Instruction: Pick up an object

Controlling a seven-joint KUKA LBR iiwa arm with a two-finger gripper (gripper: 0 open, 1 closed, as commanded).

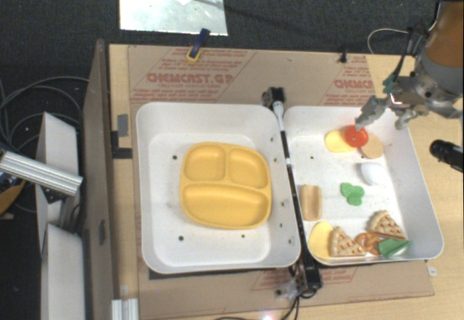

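**Red round piece under the spread fingers, grasp not made**

Red round piece (355, 136) lies at the far side of the right bin (420, 188), resting partly on a yellow disc (335, 141) and just beside a tan disc (371, 149). The gripper (384, 112) hangs over the far right corner of this bin, and its two fingers (368, 111) are spread apart with nothing between them. The left finger points down close to the far edge of the red piece; the right finger stands more to the right, near the bin wall. So the red piece is a little to the left and nearer than the middle of the gripper, not centred between the fingers.

The risk, as it seems, comes from this offset. If the arm descends as it stands, the left finger may land on top of the red piece and push it, or close on only its edge, so that it slips out. The three flat pieces are crowded together, so the fingers could also pinch the tan disc together with the red one, or shove the yellow one away. The right finger is close to the bin wall and may touch it.

Other things lie well apart: a green piece (353, 193), a white piece (370, 173), and waffle pieces (386, 225) at the near edge. The left bin (156, 166) holds a yellow divided plate (223, 185).
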